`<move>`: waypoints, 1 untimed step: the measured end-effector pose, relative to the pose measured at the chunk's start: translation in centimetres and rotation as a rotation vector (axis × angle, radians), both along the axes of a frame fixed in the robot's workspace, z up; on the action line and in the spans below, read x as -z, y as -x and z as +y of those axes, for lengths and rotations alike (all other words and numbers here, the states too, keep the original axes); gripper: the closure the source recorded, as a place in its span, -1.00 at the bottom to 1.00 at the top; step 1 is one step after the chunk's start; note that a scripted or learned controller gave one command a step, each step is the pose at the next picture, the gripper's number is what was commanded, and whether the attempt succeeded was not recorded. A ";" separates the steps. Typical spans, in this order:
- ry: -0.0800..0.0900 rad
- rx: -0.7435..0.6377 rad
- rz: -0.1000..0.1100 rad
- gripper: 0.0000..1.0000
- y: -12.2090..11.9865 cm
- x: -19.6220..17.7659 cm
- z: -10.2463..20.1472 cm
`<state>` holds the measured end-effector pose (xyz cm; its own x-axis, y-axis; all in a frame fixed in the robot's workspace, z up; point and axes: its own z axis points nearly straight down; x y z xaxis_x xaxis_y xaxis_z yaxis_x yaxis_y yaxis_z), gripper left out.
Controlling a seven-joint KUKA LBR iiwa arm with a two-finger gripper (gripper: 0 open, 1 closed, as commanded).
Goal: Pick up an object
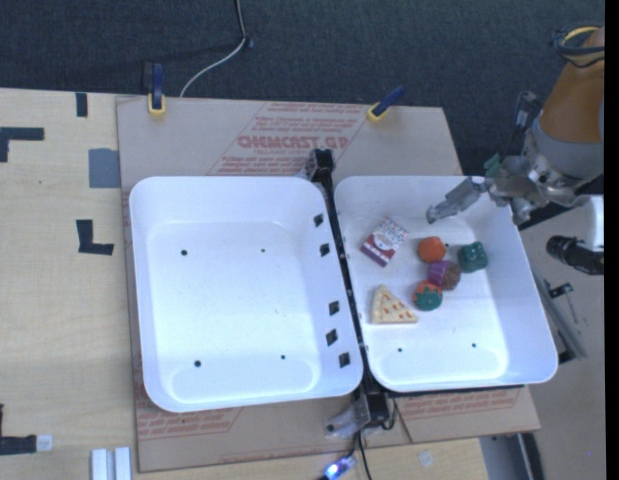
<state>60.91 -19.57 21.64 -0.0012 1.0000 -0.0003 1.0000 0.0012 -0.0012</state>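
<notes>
**Hovering claw, right bin stock**

Arm (569, 118): enters from the right, orange band above the wrist.
Claw (444, 209): above the right bin's (509, 363) far edge, holding nothing; whether its jaws are apart or together cannot be told.
Right bin contents, clustered near its middle: red-and-white packet (385, 241); orange ball (432, 249); green block (472, 257); purple piece (445, 273), touching a red-and-teal toy (427, 295); pizza slice (391, 308), nearest the divider.
Left bin (159, 368): beside it on the surface (49, 298).
</notes>
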 end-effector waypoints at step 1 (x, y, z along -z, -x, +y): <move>-0.003 -0.004 0.005 -1.00 4.4 1.4 7.1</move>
